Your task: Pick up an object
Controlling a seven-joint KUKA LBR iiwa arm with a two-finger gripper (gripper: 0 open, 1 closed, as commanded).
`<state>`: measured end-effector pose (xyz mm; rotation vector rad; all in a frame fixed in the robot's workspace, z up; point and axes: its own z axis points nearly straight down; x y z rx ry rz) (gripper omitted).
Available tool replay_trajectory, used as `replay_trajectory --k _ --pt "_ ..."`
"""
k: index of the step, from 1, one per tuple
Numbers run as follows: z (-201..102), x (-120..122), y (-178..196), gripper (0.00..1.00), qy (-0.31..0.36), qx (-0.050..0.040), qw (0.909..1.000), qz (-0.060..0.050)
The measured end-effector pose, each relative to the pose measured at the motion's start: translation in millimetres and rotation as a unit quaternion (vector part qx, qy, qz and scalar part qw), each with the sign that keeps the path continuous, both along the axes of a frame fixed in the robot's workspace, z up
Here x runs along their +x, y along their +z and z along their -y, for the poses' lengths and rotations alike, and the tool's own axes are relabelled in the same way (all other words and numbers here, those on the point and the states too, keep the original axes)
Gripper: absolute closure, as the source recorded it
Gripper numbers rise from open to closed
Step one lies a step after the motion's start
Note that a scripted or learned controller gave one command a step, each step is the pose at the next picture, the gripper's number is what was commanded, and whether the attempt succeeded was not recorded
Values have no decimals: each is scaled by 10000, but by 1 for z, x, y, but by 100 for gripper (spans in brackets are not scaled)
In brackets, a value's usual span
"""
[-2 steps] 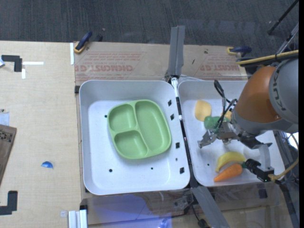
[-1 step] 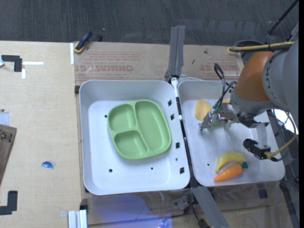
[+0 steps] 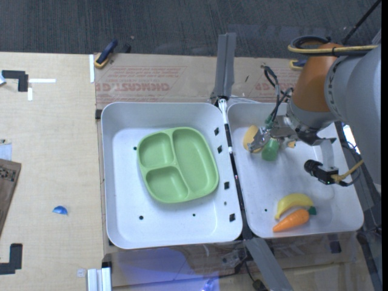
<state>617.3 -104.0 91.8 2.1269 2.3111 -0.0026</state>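
My gripper (image 3: 264,140) is down in the back left part of the right bin (image 3: 339,223). It sits right at a small green object (image 3: 270,150) and partly covers it. A yellow object (image 3: 250,136) lies just to its left, against the bin's left wall. Whether the green object is held cannot be made out. A yellow banana (image 3: 293,202) and an orange carrot (image 3: 291,219) lie together near the front of the same bin, well apart from the gripper.
A green divided plate (image 3: 178,163) lies in the left bin (image 3: 121,223). The grey arm with its orange band (image 3: 315,83) and cables reaches in over the right bin's back right corner. A blue-handled tool (image 3: 107,51) rests on the bench behind the bins.
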Motion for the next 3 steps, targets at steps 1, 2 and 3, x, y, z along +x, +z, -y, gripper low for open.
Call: replay_trajectory --k 1,2,3 --pt "2 26 1 0 -419 -2 9991 6" --pt "2 27 12 100 -399 -14 9992 21" --pt "-74 42 100 100 -678 -1 9977 -2"
